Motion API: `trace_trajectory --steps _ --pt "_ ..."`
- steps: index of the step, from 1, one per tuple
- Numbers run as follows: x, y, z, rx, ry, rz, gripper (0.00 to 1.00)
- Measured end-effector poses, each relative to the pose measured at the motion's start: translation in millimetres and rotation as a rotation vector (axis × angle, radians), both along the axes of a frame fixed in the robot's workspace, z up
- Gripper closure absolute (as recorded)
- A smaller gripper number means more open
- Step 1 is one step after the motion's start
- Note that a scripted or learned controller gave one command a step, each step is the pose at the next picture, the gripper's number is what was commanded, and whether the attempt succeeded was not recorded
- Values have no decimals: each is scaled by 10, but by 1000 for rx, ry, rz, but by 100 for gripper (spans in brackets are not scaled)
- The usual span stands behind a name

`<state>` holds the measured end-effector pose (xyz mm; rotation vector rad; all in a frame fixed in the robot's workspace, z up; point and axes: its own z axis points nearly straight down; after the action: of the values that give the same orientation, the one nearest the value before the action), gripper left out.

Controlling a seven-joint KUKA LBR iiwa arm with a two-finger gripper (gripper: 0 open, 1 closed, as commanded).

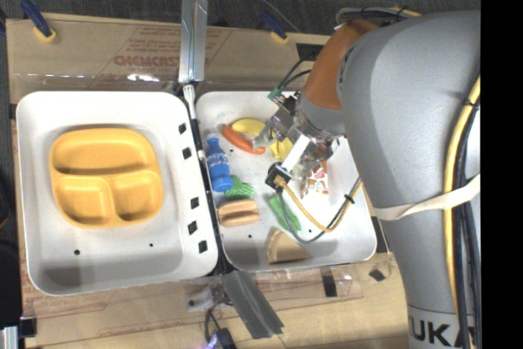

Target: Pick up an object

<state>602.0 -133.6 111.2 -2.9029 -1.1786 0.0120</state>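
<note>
At the near edge of the right bin [359, 237] lies a tan wedge [282, 246]. Beyond it are a bun [239, 213] and a long green piece [285, 213], then a ruffled green toy [240, 190] and a blue bottle [216, 164]. Farther back, the gripper [276, 129] hangs low over an orange carrot [243, 142] and a yellow toy [248, 127]; whether it is spread or closed cannot be told. The left bin [33, 257] holds a yellow divided tray [105, 176].
</note>
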Motion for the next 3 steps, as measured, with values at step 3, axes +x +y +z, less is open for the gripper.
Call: trace_trajectory --steps 3 --pt "12 237 -193 -3 -10 281 0"
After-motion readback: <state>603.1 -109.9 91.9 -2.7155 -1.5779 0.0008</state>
